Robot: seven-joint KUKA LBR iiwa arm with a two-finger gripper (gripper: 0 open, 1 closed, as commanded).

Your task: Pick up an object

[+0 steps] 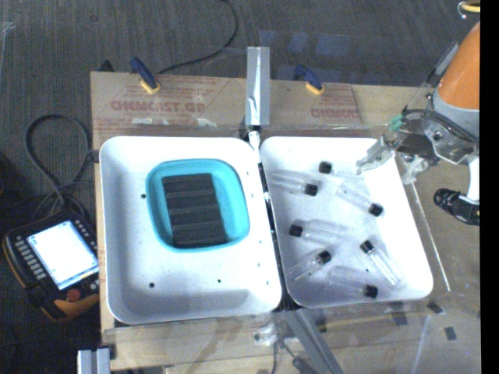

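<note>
The tool (pixel 373 159) hovers over the right bin's (pixel 421 283) far corner, its grip state unclear from here, apparently mid-approach; next it must descend onto a clear vial (pixel 352 197).

Two bins sit side by side on the bench (pixel 109 100). The left bin (pixel 125 279) holds a tray (pixel 156 209) near its middle, with a ridged insert (pixel 195 209) lying inside the tray. The right bin (pixel 413 279) holds several capped tubes (pixel 308 230) scattered across its floor, apart from one another. The pincer (pixel 374 156) is at the right bin's far right corner. A handheld pendant (pixel 54 259) lies on the floor left of the bench.
</note>
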